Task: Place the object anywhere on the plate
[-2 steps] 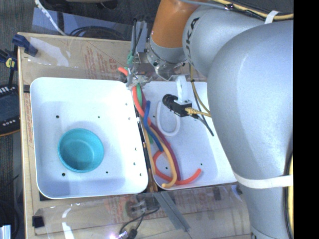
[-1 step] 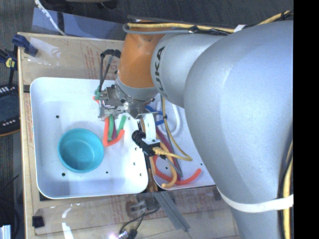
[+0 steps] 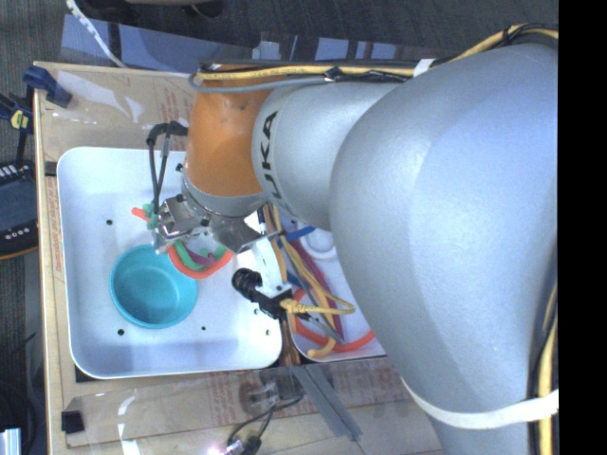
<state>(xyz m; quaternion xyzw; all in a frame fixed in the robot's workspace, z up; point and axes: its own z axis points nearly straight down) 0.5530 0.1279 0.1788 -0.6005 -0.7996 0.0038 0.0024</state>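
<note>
A round turquoise plate (image 3: 152,292) with a raised rim lies in the left white bin (image 3: 95,188), toward its near side. Just right of the plate's upper edge rests a small curved object (image 3: 201,263) with red, green and purple bands, partly covered by the arm. My gripper (image 3: 171,220) hangs over the bin's middle, directly above that object and just past the plate's rim. A small orange and green piece (image 3: 144,214) pokes out at the gripper's left side; whether it is held cannot be made out.
The grey arm with its orange band (image 3: 223,145) covers most of the right bin (image 3: 327,349). Yellow and red cables (image 3: 308,292) trail from the wrist over the divide between the bins. A black connector (image 3: 248,284) hangs near the left bin's right wall.
</note>
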